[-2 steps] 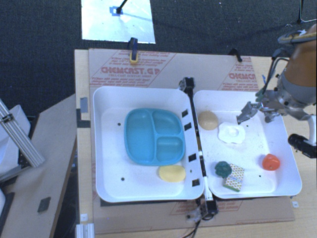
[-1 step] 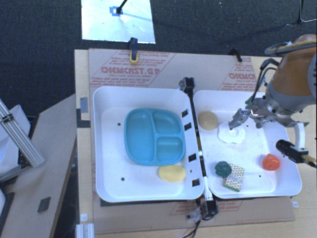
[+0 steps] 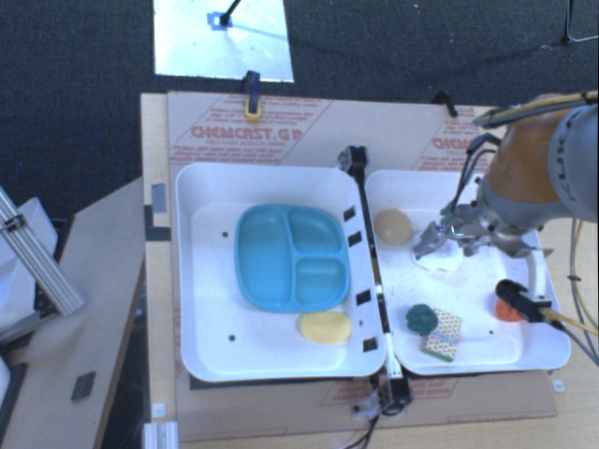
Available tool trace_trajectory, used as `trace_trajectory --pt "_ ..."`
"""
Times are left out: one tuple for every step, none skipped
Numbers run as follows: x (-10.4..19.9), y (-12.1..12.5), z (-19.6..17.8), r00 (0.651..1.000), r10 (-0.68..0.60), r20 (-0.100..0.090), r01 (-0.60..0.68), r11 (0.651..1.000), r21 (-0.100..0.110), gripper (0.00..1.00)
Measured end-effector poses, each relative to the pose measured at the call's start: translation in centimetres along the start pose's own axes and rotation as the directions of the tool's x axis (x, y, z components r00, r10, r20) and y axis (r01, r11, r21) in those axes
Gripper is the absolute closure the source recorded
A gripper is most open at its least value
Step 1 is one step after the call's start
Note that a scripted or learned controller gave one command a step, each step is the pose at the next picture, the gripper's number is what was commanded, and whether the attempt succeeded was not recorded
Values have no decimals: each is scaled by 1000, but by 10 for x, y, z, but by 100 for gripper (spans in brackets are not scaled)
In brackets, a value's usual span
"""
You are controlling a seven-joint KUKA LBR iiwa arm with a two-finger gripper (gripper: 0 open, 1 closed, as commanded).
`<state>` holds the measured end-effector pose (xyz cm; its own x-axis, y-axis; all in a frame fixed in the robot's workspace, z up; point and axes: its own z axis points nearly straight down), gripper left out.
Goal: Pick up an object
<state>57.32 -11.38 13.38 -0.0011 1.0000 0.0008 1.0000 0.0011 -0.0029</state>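
Hovering claw (image 3: 440,241) over white object (image 3: 440,258)

At center right, the gripper (image 3: 438,241) covers most of a white object (image 3: 442,260); the arm (image 3: 552,171) runs off the right edge.

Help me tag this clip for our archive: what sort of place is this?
Probably a robotics lab bench set up for grasping trials. A grey-and-orange arm reaches over two white bins, which sit on a clamped board and hold toy-like items such as a blue divided tray and a yellow piece.
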Motion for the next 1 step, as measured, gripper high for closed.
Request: trace_trajectory --pt "0 1 51 1000 0 1 0 1000 -4 0"
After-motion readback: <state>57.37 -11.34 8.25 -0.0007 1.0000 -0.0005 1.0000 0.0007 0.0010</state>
